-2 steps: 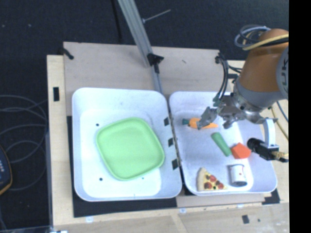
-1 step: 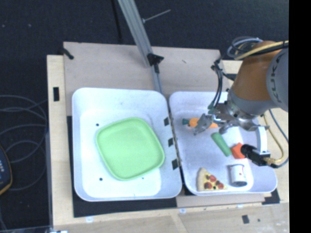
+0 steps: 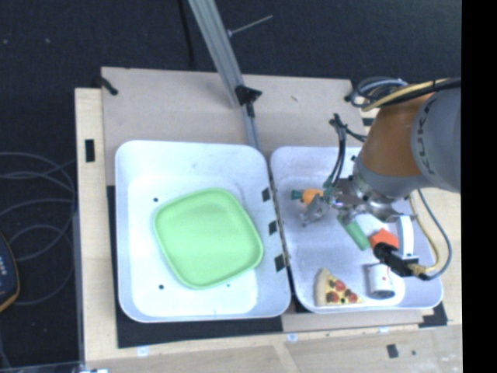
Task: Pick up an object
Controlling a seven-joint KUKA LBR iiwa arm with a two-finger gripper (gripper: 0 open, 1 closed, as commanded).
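The table (image 3: 311, 92) carries two white bins. The left bin (image 3: 132, 162) holds a green plate (image 3: 207, 238). Over the right bin (image 3: 291, 162) hangs the arm (image 3: 404, 142), its end effector (image 3: 318, 207) low beside a small orange toy (image 3: 312, 196); its state I cannot tell. Near the front lie a green marker (image 3: 357, 234), a metal cup (image 3: 380, 280) and a pizza slice (image 3: 335, 289).

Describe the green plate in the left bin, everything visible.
The green plate is pale green, squarish with rounded corners and a raised rim, and looks like plastic. It lies flat, right side up, turned a little askew, on the floor of the left bin toward its right side. Nothing lies on it.
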